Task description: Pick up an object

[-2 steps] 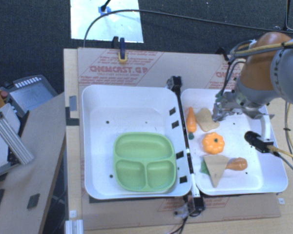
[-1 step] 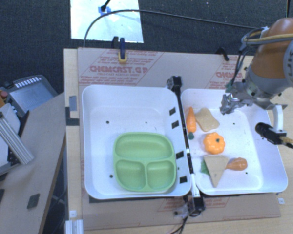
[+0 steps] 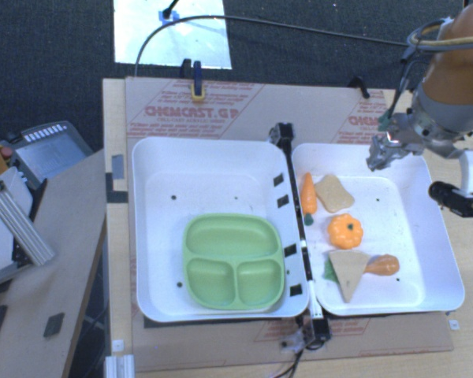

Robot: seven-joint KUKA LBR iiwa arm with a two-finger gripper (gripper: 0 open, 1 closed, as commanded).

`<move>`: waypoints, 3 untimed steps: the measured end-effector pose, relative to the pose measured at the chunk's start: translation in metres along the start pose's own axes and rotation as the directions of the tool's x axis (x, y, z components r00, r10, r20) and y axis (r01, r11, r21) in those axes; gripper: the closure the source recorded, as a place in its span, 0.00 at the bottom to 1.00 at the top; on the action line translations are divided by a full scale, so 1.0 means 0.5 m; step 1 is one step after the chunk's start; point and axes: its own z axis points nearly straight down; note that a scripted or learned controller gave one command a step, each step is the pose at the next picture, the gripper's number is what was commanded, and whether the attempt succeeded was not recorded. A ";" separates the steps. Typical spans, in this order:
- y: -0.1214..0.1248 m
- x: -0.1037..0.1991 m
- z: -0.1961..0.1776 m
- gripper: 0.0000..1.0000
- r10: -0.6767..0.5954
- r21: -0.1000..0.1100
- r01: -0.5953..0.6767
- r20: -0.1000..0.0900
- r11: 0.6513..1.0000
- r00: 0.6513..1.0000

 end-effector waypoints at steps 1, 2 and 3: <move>-0.014 0.100 0.028 1.00 -0.002 0.003 0.002 -0.001 1.000 1.000; -0.035 0.199 0.053 1.00 -0.002 0.002 0.002 -0.001 1.000 1.000; -0.056 0.320 0.060 1.00 -0.003 0.004 0.003 -0.001 1.000 1.000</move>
